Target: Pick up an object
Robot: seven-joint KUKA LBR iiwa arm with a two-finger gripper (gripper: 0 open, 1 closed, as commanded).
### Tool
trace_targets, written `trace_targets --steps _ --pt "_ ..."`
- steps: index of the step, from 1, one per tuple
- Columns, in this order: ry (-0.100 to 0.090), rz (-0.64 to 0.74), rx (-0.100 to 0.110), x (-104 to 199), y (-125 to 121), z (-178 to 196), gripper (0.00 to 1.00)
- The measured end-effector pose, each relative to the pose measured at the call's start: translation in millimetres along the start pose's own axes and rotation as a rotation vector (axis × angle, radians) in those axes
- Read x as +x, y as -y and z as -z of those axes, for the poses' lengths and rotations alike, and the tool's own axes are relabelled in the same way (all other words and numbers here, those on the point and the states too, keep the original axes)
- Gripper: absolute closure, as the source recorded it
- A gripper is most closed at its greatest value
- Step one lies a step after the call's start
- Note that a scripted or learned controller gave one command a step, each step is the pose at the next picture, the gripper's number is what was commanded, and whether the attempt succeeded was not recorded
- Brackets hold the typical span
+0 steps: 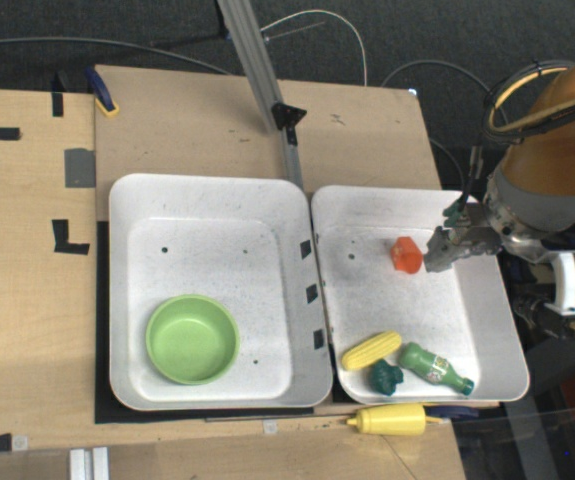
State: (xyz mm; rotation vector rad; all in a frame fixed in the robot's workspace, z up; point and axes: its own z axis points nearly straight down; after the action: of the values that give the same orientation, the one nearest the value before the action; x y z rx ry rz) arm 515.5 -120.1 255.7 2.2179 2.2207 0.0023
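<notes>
Bins sit side by side on the surface [187,118]. The left bin [207,190] holds a green bowl [192,340] toward 7 o'clock. In the right bin [397,308], a small orange object [405,255] lies toward 12 o'clock; a yellow corn cob [370,350], a dark green piece [385,377] and a green bottle [433,366] cluster at 6 o'clock. The gripper [437,256] hangs just beside the orange object, at its 3 o'clock; whether it is spread or closed cannot be told. This looks like the approach: nothing is held, and the next move calls for centring over the orange object before closing. No label or writing is legible.
</notes>
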Motion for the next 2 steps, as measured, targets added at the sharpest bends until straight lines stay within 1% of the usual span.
trace_targets --steps 1,2 --pt "-0.002 0.004 0.006 45.5 -5.8 -12.2 1.0" --pt "-0.003 0.006 0.005 95.4 -12.1 -7.8 1.0"
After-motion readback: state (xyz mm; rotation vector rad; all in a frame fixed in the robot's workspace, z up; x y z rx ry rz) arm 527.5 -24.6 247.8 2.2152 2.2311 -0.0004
